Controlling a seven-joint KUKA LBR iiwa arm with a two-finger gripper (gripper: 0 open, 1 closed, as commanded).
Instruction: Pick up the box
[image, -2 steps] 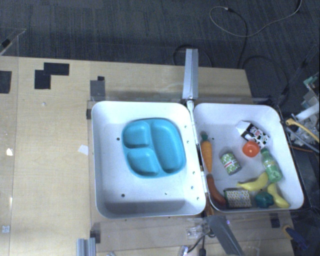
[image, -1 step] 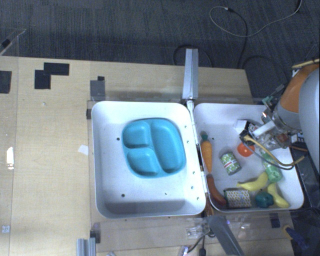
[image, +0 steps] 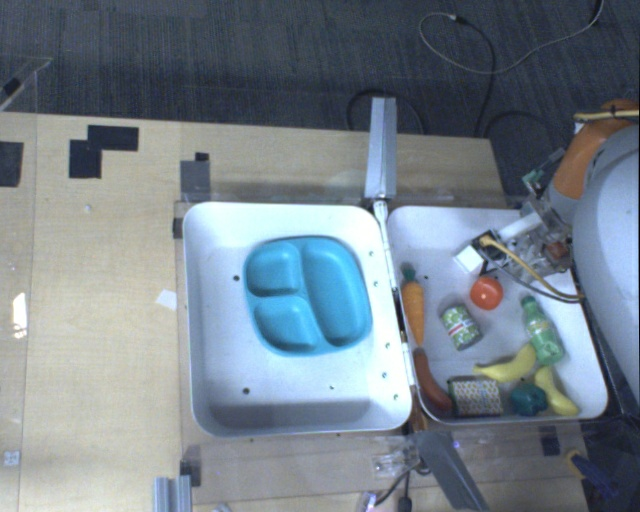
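Note:
The box is a small grey-brown patterned block lying near the front edge of the right bin, between a dark brown sausage-like piece and a teal object. My gripper hangs over the bin's back right part, above and just right of a red tomato. It is well apart from the box, with nothing seen in it.
The right bin also holds a carrot, a small green can, a green bottle and a yellow banana. The left bin holds a blue divided tray. The arm covers the right bin's right side.

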